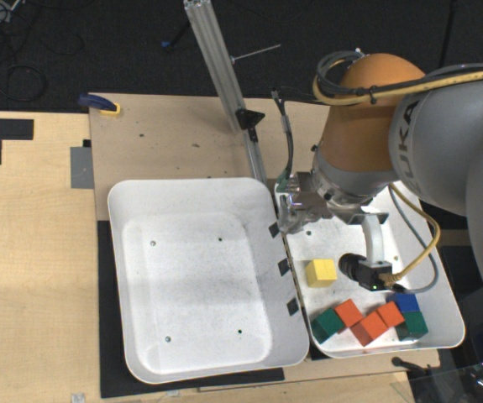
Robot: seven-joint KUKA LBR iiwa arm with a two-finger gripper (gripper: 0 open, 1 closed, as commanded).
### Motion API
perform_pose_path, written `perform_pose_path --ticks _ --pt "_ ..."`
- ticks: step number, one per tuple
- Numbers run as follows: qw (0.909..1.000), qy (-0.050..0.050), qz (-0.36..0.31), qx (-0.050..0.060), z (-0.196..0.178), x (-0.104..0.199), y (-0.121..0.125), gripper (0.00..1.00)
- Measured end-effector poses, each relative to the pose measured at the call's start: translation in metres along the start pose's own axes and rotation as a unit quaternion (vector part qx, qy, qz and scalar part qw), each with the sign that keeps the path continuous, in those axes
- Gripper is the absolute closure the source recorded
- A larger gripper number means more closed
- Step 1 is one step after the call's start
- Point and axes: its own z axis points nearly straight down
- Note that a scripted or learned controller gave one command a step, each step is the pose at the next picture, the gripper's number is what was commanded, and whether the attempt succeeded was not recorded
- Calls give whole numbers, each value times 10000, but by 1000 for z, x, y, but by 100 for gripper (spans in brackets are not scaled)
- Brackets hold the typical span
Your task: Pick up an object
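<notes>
In the right bin (443,330) a yellow block (321,272) lies alone near the middle. A cluster sits at the front: a green block (328,323), two orange blocks (348,312) (375,323), a blue block (406,303) and a second green block (412,327). My gripper (295,210) hangs low over the bin's back left part, close to the wall shared with the left bin. It is behind and to the left of the yellow block. The arm's grey body and orange band cover the back of the bin.
The left bin (140,217) stands beside the right one, with black clips along their shared edge. A slanted aluminium bar (220,65) rises behind the bins. A black cable fitting (364,271) hangs off the arm just right of the yellow block.
</notes>
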Motion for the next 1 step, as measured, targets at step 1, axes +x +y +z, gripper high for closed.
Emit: perform_pose_path --ticks 1 --pt "10000 -2 1 2 -1 57 -3 100"
